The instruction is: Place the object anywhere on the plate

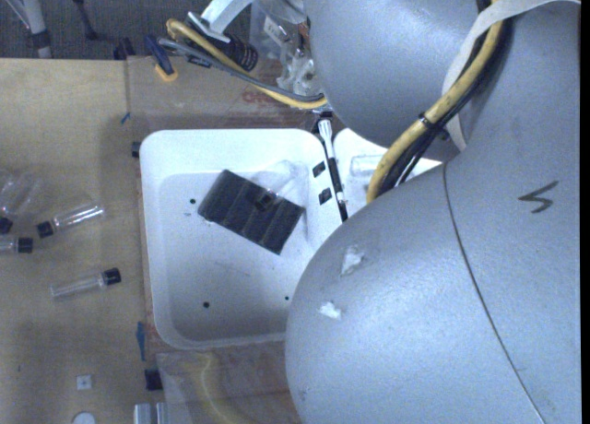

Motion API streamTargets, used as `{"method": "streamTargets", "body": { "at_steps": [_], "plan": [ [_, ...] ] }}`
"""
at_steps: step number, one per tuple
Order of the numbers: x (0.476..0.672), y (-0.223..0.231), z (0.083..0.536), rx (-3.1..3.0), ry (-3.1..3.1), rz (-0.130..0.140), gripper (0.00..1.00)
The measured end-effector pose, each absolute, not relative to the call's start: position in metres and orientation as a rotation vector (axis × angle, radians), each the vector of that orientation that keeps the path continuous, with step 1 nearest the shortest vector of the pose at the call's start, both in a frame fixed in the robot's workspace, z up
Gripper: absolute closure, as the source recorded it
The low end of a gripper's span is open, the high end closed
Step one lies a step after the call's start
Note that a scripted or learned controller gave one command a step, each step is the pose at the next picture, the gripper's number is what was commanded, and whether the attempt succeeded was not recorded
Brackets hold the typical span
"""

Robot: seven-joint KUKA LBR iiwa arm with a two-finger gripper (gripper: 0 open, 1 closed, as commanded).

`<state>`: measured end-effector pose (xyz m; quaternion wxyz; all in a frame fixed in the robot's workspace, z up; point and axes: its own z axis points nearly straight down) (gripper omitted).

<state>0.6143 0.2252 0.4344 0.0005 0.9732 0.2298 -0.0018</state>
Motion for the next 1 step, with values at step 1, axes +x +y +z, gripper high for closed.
{"method": "streamTargets", "body": {
  "at_steps": [1],
  "plan": [
    [0.655, 0.2239, 0.4347, 3.12, 0.365, 0.004, 1.0]
  ]
}}
